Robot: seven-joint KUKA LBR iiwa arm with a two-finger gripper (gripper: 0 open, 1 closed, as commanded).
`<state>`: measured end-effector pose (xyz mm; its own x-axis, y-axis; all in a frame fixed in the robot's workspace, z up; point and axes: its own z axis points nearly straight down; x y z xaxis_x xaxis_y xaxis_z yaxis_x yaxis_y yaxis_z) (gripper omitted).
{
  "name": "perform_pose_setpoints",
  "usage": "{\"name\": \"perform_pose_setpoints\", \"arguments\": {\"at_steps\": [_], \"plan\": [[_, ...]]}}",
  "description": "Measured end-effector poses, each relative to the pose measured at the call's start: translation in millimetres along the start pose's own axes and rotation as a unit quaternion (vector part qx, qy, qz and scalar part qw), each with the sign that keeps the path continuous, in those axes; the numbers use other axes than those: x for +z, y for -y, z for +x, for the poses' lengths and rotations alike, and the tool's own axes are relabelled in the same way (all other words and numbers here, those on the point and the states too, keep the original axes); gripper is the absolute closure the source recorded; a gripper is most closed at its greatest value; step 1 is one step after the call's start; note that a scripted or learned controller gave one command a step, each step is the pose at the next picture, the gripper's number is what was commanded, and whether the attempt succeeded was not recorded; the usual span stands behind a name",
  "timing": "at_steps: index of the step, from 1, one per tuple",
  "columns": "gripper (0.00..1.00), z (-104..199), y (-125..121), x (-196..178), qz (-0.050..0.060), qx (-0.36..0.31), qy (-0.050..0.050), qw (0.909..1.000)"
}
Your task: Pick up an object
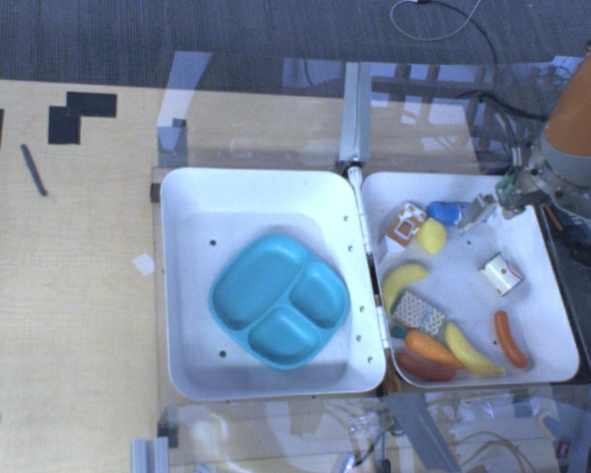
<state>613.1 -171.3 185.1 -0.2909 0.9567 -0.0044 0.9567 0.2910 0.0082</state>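
Note:
The right bin [557,308] holds several toy foods. An orange-and-white carton [406,224], a blue object [443,212] and a yellow lemon [431,236] lie at its back left. A pale banana [402,282], a patterned packet [419,313], a carrot [433,346], a brown sausage [422,368] and a yellow banana [471,351] lie along the left and front. A small silver box [500,274] and a red sausage [510,339] sit to the right. My gripper [485,210] hangs low over the bin's back, just right of the blue object, with nothing seen in it.
The left bin [192,225] holds a blue divided plate [281,299]. A metal rail [353,126] runs between the bins at the back. The arm's orange band [581,116] and cables crowd the back right corner. The wooden bench [69,294] lies to the left.

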Motion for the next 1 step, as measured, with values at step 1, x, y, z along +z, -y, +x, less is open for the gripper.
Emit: {"name": "perform_pose_setpoints", "arguments": {"at_steps": [1], "plan": [[0.00, -2.1, 61.4, 95.5, -0.001, -0.064, 0.001, 0.9980]]}}
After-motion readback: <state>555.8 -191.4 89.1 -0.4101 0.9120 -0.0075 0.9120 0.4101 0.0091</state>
